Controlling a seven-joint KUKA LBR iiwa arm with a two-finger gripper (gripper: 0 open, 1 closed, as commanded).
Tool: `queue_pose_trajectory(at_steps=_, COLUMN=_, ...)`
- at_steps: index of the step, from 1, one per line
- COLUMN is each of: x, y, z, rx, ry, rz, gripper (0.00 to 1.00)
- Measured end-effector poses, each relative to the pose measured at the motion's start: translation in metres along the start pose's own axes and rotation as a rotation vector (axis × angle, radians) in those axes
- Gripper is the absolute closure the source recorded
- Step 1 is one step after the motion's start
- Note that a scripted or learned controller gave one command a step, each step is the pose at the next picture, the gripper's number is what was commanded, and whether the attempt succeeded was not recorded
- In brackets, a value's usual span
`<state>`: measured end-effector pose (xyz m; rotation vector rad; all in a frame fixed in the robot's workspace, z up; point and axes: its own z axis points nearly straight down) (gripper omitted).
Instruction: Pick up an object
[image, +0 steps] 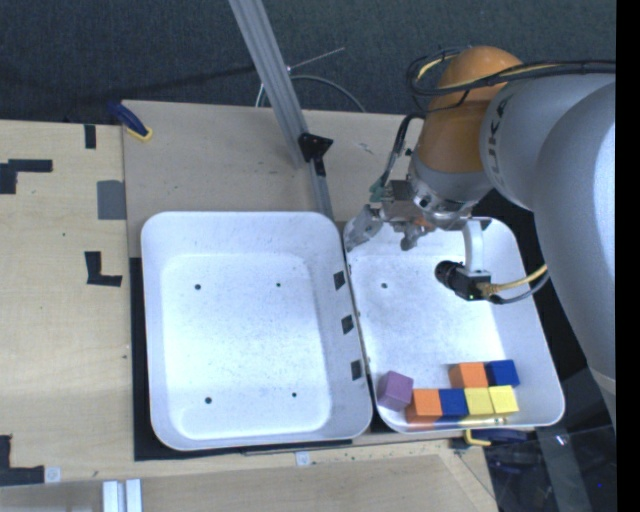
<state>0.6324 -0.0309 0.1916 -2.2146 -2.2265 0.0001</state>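
Several small blocks lie along the near edge of the right bin (430, 325): a purple block (397, 388) at the left, then an orange block (427, 402), a blue block (453, 402) and two yellow blocks (490, 400). Behind these sit a second orange block (467, 376) and a second blue block (501, 373). My gripper (385, 234) hangs over the far left corner of the right bin, well away from the blocks. It is open, with nothing between its fingers.
The left bin (240, 330) sits beside the right one, their rims touching. A slanted metal pole (285, 90) with a black clamp stands behind the bins. The bulky grey arm (560, 150) covers the right bin's far right side.
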Motion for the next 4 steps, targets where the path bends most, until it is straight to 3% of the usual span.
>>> queue_pose_trajectory(at_steps=1, x=0.012, y=-0.039, z=0.0, rx=0.003, ry=-0.001, rz=0.004, gripper=0.0)
queue_pose_trajectory(at_steps=2, x=0.055, y=-0.011, z=0.0, rx=-0.001, ry=0.0, rz=-0.001, gripper=0.0)
queue_pose_trajectory(at_steps=3, x=0.102, y=-0.014, z=0.0, rx=0.001, ry=0.001, rz=-0.002, gripper=0.0)
queue_pose_trajectory(at_steps=4, x=0.093, y=-0.057, z=0.0, rx=0.004, ry=-0.002, rz=0.006, gripper=0.0)
